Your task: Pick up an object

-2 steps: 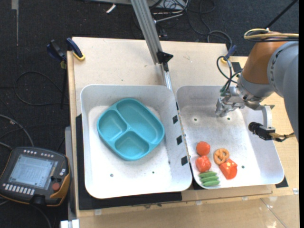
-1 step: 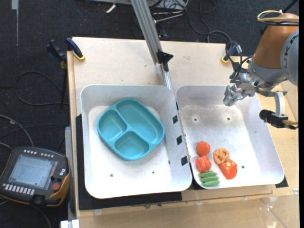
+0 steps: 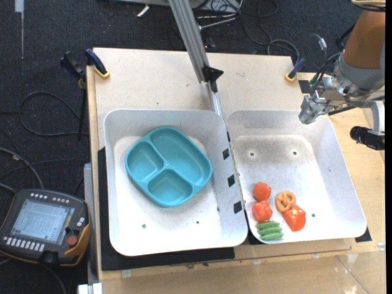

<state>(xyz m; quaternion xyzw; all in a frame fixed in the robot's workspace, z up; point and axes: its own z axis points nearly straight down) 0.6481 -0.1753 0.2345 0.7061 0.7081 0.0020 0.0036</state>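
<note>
Where the arm reaches in from the right, these details can be made out:

Jaws: the jaws (image 3: 309, 112) are seen above the far right rim of the right bin (image 3: 343, 164); whether they are spread or pressed together cannot be told, and nothing is seen between them.
Arm: a grey wrist under an orange band (image 3: 369, 32), smooth and rounded.
Right bin: shallow, white, scuffed grey across its floor, with rounded corners.
Contents: five small toy foods are clustered in the near part of the right bin, well apart from the jaws: a round red tomato (image 3: 261, 191), a red strawberry-like piece (image 3: 262, 211), a brown pretzel (image 3: 285, 200), a red blocky pepper (image 3: 295, 218) and a green ridged pea pod (image 3: 269, 229).
Left bin: the left bin (image 3: 122, 225) is of the same white make; a turquoise plastic plate (image 3: 168, 165) with three compartments is laid in it.
Desk: a pale wooden desk (image 3: 153, 78), held by yellow-tipped clamps at its far corners.
Surroundings: dark carpet with black cables, a metal strut, and a teach pendant (image 3: 43, 225) at the near left.
</note>
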